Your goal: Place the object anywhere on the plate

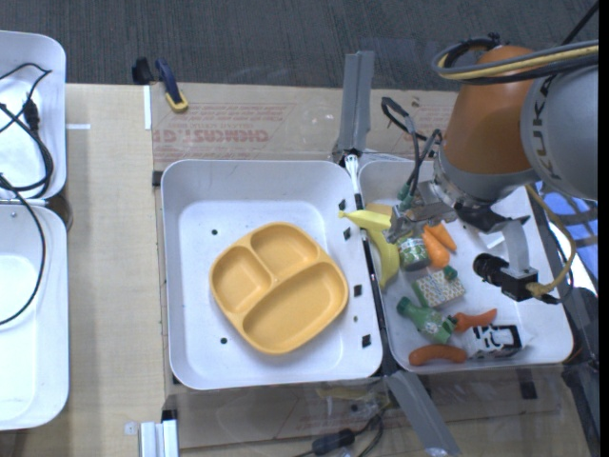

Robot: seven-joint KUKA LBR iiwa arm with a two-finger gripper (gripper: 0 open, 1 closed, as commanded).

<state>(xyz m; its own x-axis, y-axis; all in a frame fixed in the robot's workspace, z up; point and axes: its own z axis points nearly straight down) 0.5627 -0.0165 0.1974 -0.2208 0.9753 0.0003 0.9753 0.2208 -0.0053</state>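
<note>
A yellow divided plate (279, 287) was seen lying at the centre of the left bin (181, 284), with nothing on it. In the right bin (557, 336), at centre right of the frame, a banana (378, 236) lay against the dividing wall among small toy foods. The jaws (411, 219) were positioned just beside the banana; how far they were open could not be told.

Bright, even overhead light, soft shadows, mild glare on white bins (181, 255), slightly soft focus

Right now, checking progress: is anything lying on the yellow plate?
No. The yellow plate has all three compartments bare; the banana lies in the right bin.
</note>
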